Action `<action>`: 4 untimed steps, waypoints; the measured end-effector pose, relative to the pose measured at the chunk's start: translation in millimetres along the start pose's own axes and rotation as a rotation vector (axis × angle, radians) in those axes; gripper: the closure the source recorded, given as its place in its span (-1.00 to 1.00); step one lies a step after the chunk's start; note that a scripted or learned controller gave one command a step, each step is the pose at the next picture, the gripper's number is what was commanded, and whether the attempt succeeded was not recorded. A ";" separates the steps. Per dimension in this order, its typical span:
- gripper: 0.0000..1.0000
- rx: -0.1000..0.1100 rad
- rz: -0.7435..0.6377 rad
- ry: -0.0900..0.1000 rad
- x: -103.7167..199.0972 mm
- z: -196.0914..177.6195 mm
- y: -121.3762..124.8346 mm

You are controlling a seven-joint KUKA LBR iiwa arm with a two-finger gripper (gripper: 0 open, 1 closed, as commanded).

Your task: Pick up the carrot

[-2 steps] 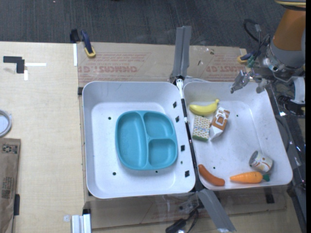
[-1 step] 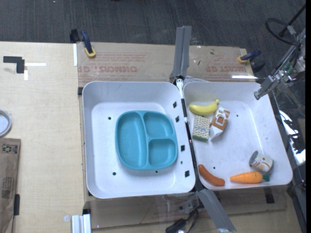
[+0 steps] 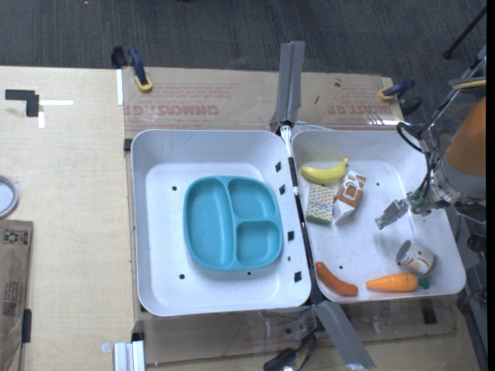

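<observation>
We judge the approach step to be in hand: the pincer (image 3: 393,212) hangs over the right bin (image 3: 387,168), near its right wall, with nothing between its fingers, and we cannot tell how far it stands open. The carrot (image 3: 394,283) lies on its side near the front wall of that bin, green end toward the right, between a sausage (image 3: 336,280) and a small can (image 3: 415,258) that lies just beside it. Next we expect to bring the pincer toward the front wall, square it across the carrot's body, and descend clear of the can.
</observation>
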State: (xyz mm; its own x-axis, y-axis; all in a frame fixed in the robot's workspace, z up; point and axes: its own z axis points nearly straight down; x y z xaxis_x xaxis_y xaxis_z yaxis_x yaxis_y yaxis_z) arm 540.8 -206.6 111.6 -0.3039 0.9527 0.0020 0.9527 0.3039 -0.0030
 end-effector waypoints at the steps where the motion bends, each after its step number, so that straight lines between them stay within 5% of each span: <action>1: -1.00 -0.001 -0.239 0.000 5.4 21.7 -61.6; 2: -1.00 -0.002 -0.550 0.000 57.4 21.6 -47.6; 3: 1.00 -0.003 -0.546 0.000 56.7 13.7 -46.8; 4: -1.00 -0.003 -0.547 0.000 56.7 13.6 -46.9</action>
State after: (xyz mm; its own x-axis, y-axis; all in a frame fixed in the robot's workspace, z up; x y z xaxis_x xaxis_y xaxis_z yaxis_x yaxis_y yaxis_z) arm 478.8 -166.9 98.2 -0.7549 0.6558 0.0023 0.6558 0.7549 0.0014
